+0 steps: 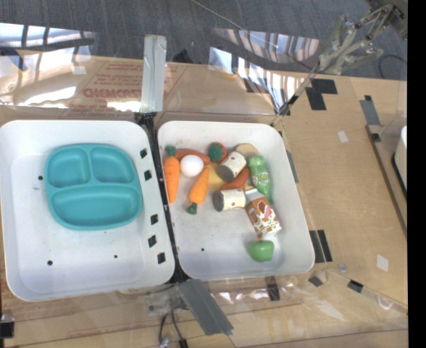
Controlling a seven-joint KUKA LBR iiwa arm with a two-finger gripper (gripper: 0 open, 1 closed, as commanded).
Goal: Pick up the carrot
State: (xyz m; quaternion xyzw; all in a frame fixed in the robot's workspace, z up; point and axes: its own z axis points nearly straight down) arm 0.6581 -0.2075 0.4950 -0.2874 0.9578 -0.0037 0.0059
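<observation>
Brown board covers the bench (336, 165), with clear film and a strip of grey tape (153, 71) behind the two white bins. From my station I see the left bin (17, 267) holding a teal divided plate (93, 185), which lies flat in its upper half.

Everything else sits in the right bin (220, 263), crowded into its upper part. One carrot (172, 180) lies along the bin's left wall, leafy end pointing to the back, orange tip pointing to the front. A second carrot (200, 183) lies just beside it, tilted, with its green end toward the front and its body leaning up to the right. A white ball (191, 166) rests between the two, touching or nearly touching both. Behind the second carrot is a small red and green piece (216, 151) that I cannot identify. To the right lie two small tins (233, 165) on their sides, a green vegetable (259, 176), a labelled can (264, 220) and, nearest the front, a round green fruit (261, 250).

The gripper (351, 42) hangs at the top right of my view, over the bench and well apart from both bins. It is thin and partly lost against the background, so I cannot tell whether it is spread or closed. Nothing is in it that I can see, and both carrots lie in the bin.
</observation>
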